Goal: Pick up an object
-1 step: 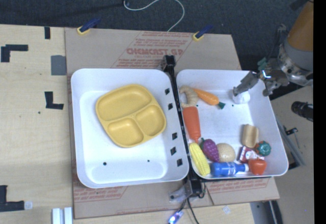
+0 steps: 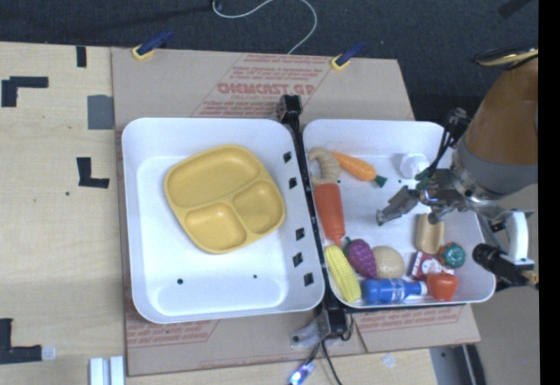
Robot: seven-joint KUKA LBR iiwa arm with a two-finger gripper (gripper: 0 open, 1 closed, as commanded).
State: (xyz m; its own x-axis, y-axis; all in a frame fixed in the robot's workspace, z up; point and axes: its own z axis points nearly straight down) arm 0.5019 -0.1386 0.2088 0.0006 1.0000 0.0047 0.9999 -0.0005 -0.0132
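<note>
Fingers of the gripper (image 2: 409, 204) are spreading open, gripping nothing, beside the tan piece (image 2: 428, 234) lying near the right bin's (image 2: 376, 127) right wall, probably light, rigid plastic, best pinched across its middle.

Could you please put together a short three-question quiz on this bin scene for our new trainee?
1. True or false: the yellow divided plate lies in the left bin.
2. Which lies against the right bin's front wall: A) the blue bottle, B) the orange carrot, C) the plate?
3. Fill in: the corn cob lies beside the ____ divider between the bins.

Key: 1 true; 2 A; 3 black. The gripper hovers over the right bin.
</note>
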